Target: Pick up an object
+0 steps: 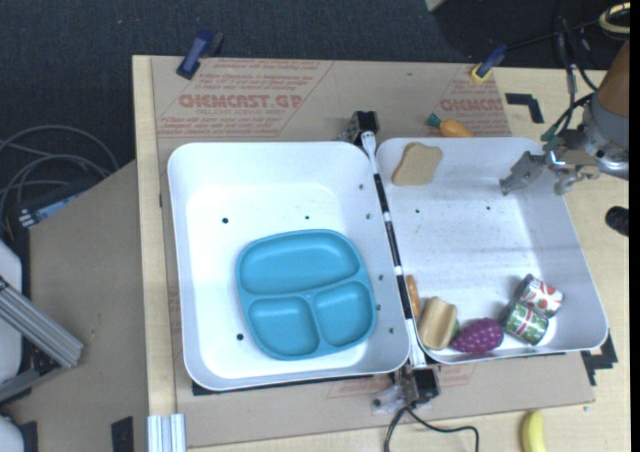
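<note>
Progress: nothing picked yet, by the look of it. Gripper (538,169) sits at about 2 o'clock of the right bin (470,240), over that bin's far right corner, fingers spread moderately with only bare white floor showing between them. No object in the grasp. Grey arm enters from 3 o'clock.

Candidates in the right bin:
- Tan bread-like slice (416,164) at 11 o'clock, close to the far wall, lying flat and alone. Nearest loose item to the gripper, though still apart from it.
- Cluster along the near wall, 5 to 7 o'clock: small red-and-green can (530,314) lying tilted, purple grape bunch (479,336) just beside it, tan roll-shaped piece (437,321) touching or nearly touching the grapes, and a thin orange sliver (411,292) against the divider side.

Left bin (200,240) holds a blue three-compartment plate (305,291) at its centre; compartments look bare.

Outside the bins: small orange item (452,127) on the board at 12 o'clock of the right bin; yellow piece (534,432) at the frame's lower edge; blue clips at the board's far corners.

Left to do: the whole pick, meaning travel to an object, descent, close, lift. Judgement on obstacles: the near-wall cluster is crowded and pressed to the rim, so fingers may catch a neighbour or the wall. The bread slice is clear all round but flat, likely hard to pinch.
</note>
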